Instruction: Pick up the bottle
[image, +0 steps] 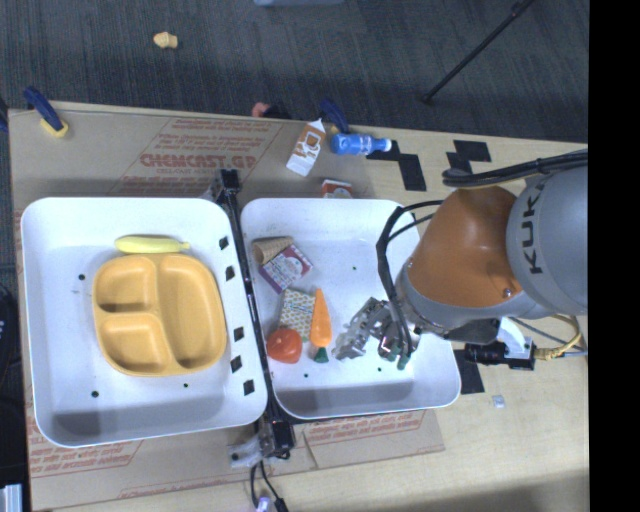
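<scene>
Two white bins on a cardboard-covered bench. Blue bottle (358, 145) lying on its side outside the bins, just beyond the right bin's (330, 212) far edge. Claw (375, 335) low inside the right bin, near its front right corner, well apart from the bottle; opening impossible to tell, nothing seen held. "KUK" readable on the arm (530, 245); red print on cardboard (180, 150), seemingly "CHEMCAST GP".

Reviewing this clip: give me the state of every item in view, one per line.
Claw: low in the right bin, beside the carrot, finger state unclear.
Blue bottle: lying on the bench beyond the bins, ungrasped.
Carrot: lying in the right bin.
Tomato: resting by the divider.
Yellow divided plate: flat in the left bin.
Banana: lying at the plate's far edge.
</scene>
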